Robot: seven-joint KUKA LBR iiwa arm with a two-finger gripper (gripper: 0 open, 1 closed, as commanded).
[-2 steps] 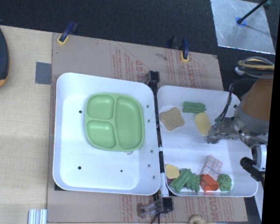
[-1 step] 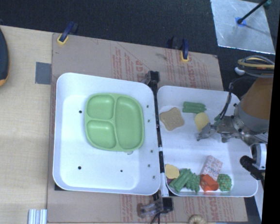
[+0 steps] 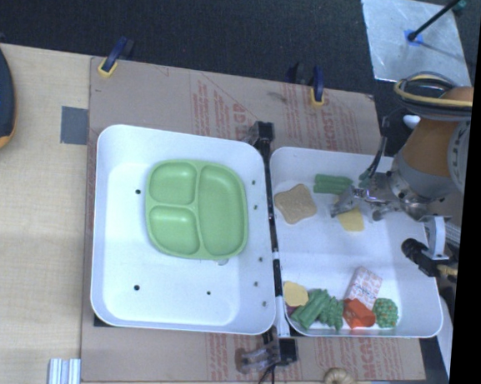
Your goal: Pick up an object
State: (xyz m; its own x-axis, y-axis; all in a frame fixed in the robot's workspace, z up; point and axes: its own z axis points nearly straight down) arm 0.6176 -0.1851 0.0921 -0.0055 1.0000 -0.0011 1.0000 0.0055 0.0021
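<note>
Toy foods lie scattered in the right bin (image 3: 430, 325), with none lifted. A tan bread slice (image 3: 295, 203) rests near that bin's left wall toward the far side, and a green bean (image 3: 332, 184) lies just beyond it by the far wall. A pale yellow piece (image 3: 352, 221) sits close beside the bread, toward the bin's middle. Along the near edge sit a yellow chip (image 3: 295, 294), a bunch of green pods (image 3: 318, 309), a red piece (image 3: 358, 313), a pink-and-white wafer (image 3: 364, 285) and a small broccoli (image 3: 386, 312), the red piece touching the pods and the wafer.

Over the far right part of this bin hangs the gripper (image 3: 350, 207), its metal tips low above the yellow piece; nothing is seen between them, and whether they are spread or closed cannot be told. The grey arm (image 3: 432, 149) enters from the right edge.

In the left bin (image 3: 113, 218) lies a green divided plate (image 3: 197, 209), set toward the far right part.
</note>
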